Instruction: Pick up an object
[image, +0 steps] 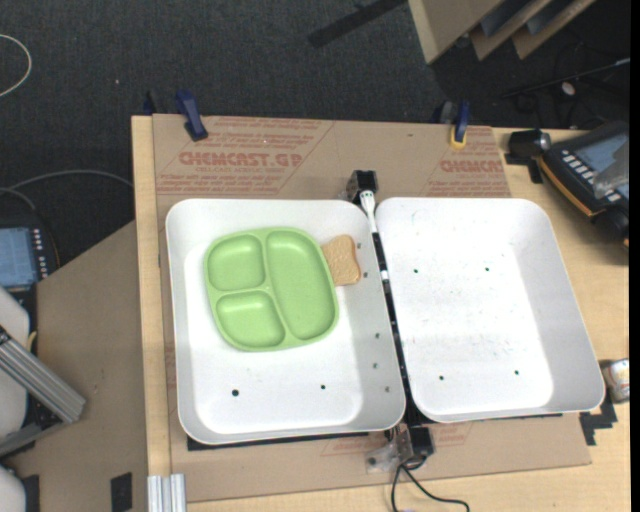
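Note:
A green plate with three compartments lies flat in the upper part of the left bin. A tan piece shaped like a slice of toast lies against the plate's right edge, near the bin's right wall.
The right bin sits beside the left one, on a brown board held by blue and yellow clamps at the far edge. A black device lies at the right, beyond the bins. Cables trail at the near edge.

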